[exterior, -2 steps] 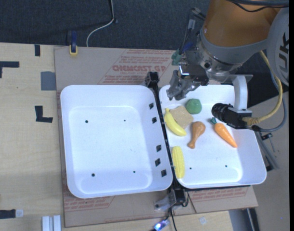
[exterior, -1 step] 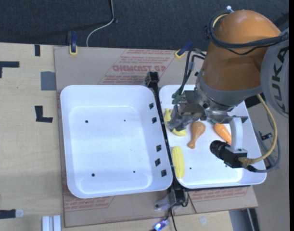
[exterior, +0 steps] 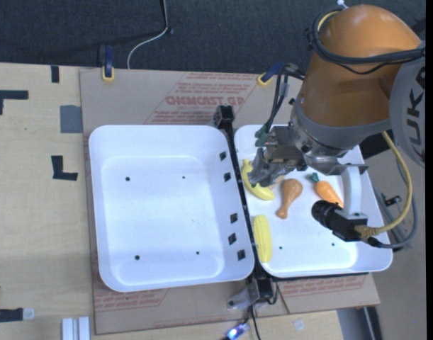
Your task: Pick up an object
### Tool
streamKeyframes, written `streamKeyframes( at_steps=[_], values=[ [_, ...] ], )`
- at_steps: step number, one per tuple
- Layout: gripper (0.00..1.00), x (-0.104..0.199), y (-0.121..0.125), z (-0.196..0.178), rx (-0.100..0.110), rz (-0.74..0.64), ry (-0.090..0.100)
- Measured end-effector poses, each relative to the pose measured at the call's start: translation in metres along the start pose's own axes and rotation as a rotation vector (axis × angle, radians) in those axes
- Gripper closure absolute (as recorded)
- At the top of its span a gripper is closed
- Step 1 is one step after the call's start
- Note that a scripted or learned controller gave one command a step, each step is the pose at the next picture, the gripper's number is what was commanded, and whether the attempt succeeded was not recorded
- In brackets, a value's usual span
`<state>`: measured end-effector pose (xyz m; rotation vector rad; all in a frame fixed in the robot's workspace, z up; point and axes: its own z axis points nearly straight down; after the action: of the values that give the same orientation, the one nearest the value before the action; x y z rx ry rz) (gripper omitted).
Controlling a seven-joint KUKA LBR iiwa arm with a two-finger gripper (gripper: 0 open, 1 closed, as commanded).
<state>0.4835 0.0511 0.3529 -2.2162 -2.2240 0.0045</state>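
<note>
The arm's orange band (exterior: 365, 44) and grey wrist hide the far right part of the right bin (exterior: 308, 257), and the arm itself runs off the right edge. The end effector (exterior: 264, 172) covers much of a yellow banana (exterior: 261, 190) below it, and its tips blur into that clutter. The table (exterior: 32, 190) is cut off at the left and bottom edges.

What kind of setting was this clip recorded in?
Most likely a robotics lab bench set up for grasping trials. A grey-and-orange arm reaches over two white bins resting on a cardboard sheet, with toy food such as a corn cob and a chicken drumstick.
</note>
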Motion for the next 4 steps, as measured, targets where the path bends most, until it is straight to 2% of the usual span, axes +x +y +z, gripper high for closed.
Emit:
streamKeyframes(
  at_steps=[1, 2, 3, 4],
  values=[
    [1.00, 0.034, 0.001, -0.075, -0.010, -0.002, 0.003],
    [1.00, 0.032, 0.000, -0.081, -0.002, 0.001, -0.001],
    [1.00, 0.060, 0.000, -0.153, -0.010, -0.001, 0.003],
    [1.00, 0.059, 0.000, -0.159, -0.002, 0.000, -0.001]
  ],
)
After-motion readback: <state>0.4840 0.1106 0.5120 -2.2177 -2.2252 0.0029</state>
